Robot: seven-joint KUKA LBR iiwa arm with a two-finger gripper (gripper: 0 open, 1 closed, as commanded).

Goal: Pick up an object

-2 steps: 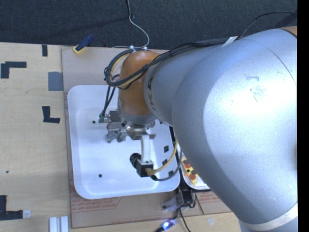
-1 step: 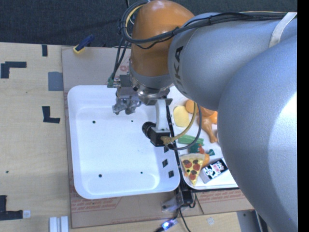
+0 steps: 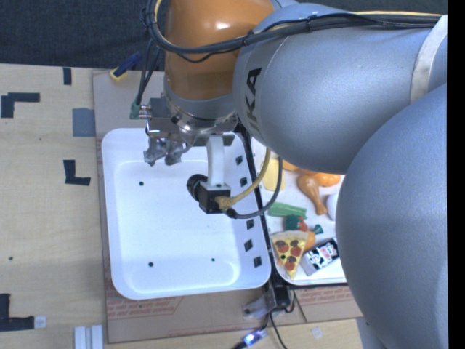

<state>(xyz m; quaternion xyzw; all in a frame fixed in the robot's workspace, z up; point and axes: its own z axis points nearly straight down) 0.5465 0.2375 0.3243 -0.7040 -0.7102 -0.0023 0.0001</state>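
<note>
Silver metal fingers point(image 3: 152, 156) stick down from the gripper point(image 3: 162, 155). They look a little apart, but they are small and hard to see. Nothing is between them.

The gripper hangs over the left bin point(image 3: 116, 217), near that bin's far left corner. The bin is white with low walls and round corners. A few tiny black dots sit on its floor.

Above the gripper is the orange band point(image 3: 207, 20), round and shiny. Behind it the big grey arm point(image 3: 327, 86) fills the right side of the view. It hides much of the right bin point(image 3: 312, 281).

The things to pick up are all in the right bin, well apart from the gripper. A toy pizza slice point(image 3: 289, 251) lies near the front, with red dots on it. Just beside it is a black and white box point(image 3: 320, 256). A green piece point(image 3: 287, 211) lies a bit further back, by the wall next to the left bin. A toy chicken leg point(image 3: 311, 190) is behind that, orange-brown. A yellow piece point(image 3: 271, 174) peeks out from under the arm, and I cannot tell what it is.

Both bins sit on brown cardboard point(image 3: 145, 307). The cardboard lies on a pale wooden bench point(image 3: 43, 217). Black tape marks point(image 3: 73, 173) are stuck on the bench to the left of the bins.
</note>
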